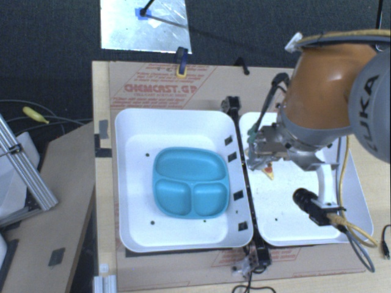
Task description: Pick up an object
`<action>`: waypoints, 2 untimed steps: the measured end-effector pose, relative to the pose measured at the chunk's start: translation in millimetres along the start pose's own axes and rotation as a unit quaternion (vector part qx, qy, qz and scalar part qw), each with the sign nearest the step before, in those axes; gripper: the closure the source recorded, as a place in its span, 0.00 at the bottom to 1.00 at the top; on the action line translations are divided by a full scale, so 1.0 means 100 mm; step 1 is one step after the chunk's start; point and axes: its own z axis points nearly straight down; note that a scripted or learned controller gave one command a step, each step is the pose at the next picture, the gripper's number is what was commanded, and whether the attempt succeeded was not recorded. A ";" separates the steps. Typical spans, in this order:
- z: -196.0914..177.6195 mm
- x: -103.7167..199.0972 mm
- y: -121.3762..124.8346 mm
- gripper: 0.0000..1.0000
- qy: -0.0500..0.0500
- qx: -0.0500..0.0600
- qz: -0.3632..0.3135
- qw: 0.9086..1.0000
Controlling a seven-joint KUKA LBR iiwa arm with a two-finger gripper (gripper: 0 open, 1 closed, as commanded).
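Your jaws [264,154] hang low over the right bin [287,227] near its left wall, with a small orange-red object [269,172] just beside them at about five o'clock; I can't tell their opening.

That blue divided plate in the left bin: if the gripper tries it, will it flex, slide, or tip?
The blue plate looks like moulded plastic, so it is probably stiff and light for its size. It lies flat and wide on the left bin floor, so tipping or rolling seems unlikely. Its low rounded rim may offer little to pinch, and it could slide on the smooth white surface when pushed.
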 end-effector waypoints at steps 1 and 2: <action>-0.40 -0.60 -0.03 1.00 -0.002 -0.003 0.007 1.000; -0.61 0.15 0.03 1.00 0.000 -0.001 0.000 1.000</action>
